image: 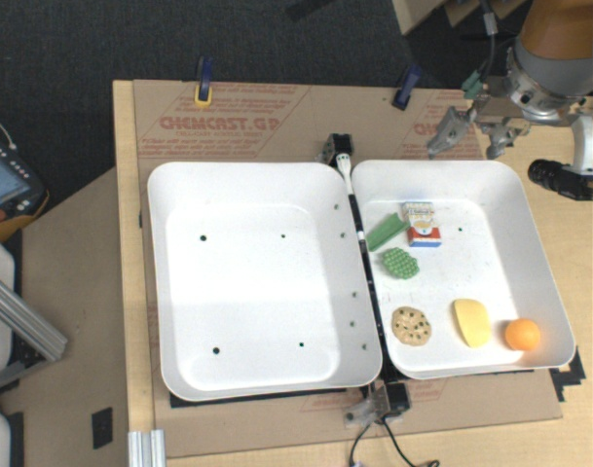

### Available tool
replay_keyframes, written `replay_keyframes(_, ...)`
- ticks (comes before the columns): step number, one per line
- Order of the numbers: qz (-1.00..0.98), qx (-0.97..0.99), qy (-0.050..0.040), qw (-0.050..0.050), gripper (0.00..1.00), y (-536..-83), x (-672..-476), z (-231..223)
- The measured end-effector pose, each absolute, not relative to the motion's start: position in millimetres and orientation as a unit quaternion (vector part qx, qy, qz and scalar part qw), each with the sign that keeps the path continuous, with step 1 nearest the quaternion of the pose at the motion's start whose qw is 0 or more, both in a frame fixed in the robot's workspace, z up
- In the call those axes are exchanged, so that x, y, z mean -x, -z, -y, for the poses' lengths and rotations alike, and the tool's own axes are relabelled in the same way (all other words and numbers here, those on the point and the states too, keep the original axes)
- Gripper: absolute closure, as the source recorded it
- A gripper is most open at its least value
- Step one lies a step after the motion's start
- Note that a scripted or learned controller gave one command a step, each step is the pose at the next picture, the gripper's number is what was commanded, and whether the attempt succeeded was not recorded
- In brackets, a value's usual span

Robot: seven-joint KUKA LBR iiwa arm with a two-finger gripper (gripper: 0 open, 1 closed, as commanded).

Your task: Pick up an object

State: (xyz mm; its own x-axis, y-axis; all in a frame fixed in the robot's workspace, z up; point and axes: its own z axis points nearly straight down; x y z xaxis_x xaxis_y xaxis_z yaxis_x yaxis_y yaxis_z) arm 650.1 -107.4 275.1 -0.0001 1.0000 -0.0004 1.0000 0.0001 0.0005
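The right bin (530, 232) holds a small white, red and blue carton (421, 224), a flat green strip (383, 233), a bumpy green round piece (400, 263), a cookie (411, 326), a yellow lemon-like piece (471, 322) and an orange ball (522, 335). My gripper (471, 140) hangs high over the bin's far rim, its two fingers spread apart with nothing between them. It is well apart from every object.
The left bin (247, 280) sits beside the right one on a cardboard sheet (277, 115). Clamps hold the sheet at the back: one blue and yellow (204, 83), the other blue (407, 84). A black divider (355, 224) runs between the bins.
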Motion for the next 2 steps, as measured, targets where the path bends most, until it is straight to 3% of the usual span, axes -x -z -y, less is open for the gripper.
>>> replay_keyframes(1, -0.705, -0.709, -0.0021, 0.005, 0.00, -365.7, -599.2, 141.8)
replay_keyframes(2, -0.707, -0.707, -0.0010, 0.003, 1.00, -370.2, -601.3, 139.2)
